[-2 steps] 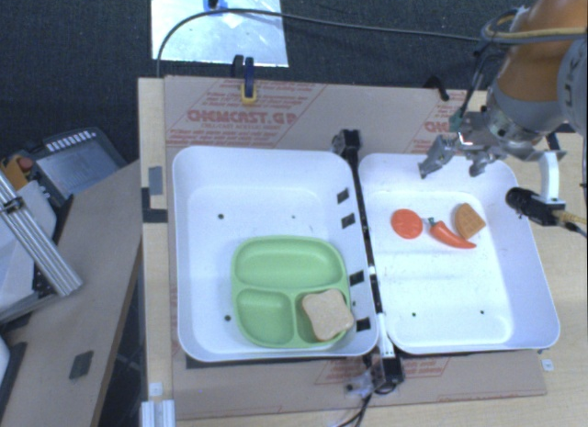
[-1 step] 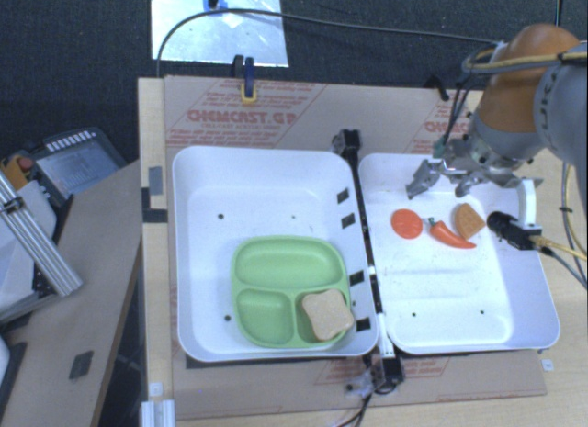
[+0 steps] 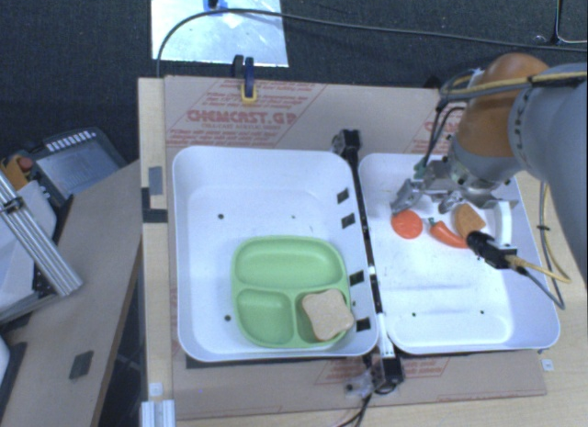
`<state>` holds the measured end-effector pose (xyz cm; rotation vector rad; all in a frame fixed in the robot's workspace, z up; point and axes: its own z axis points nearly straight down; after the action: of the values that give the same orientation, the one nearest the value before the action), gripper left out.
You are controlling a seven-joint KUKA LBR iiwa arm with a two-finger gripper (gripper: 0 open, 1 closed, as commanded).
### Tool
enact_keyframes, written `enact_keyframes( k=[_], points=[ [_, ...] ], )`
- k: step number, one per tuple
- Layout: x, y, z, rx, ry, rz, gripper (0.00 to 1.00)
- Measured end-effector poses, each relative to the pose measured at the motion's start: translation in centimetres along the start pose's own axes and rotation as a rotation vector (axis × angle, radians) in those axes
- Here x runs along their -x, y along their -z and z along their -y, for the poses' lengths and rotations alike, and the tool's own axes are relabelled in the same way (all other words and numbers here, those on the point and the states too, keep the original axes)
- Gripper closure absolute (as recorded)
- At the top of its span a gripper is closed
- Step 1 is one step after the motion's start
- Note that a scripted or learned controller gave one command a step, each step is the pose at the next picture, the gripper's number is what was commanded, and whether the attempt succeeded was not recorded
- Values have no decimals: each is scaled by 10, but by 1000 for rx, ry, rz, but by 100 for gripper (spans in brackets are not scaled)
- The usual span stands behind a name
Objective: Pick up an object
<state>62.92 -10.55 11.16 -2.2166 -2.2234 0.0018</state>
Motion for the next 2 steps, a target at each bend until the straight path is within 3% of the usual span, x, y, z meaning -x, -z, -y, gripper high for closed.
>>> enact_keyframes(
  k=[1, 2],
  points=[
    [1, 14, -1, 5, -1, 1, 100],
    [2, 78, 2, 10, -1, 2, 100]
  ],
)
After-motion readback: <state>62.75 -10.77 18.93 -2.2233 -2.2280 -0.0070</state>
